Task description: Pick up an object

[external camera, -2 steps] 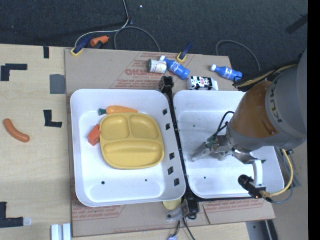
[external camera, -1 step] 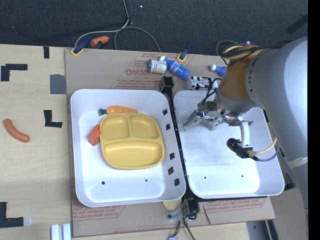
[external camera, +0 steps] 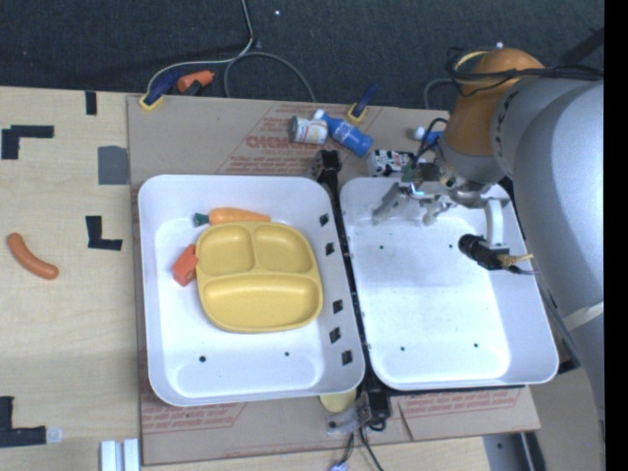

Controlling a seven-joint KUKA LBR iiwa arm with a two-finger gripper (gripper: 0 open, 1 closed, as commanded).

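Over the far edge of the right bin point(external camera: 446, 292), the gripper point(external camera: 412, 202) hangs with its fingers spread wide and nothing between them. Left of that bin, the left bin point(external camera: 235, 371) holds a yellow divided plate point(external camera: 259, 275). An orange carrot point(external camera: 238, 216) lies against the plate's far rim, and an orange-red piece point(external camera: 184, 264) touches its left side.
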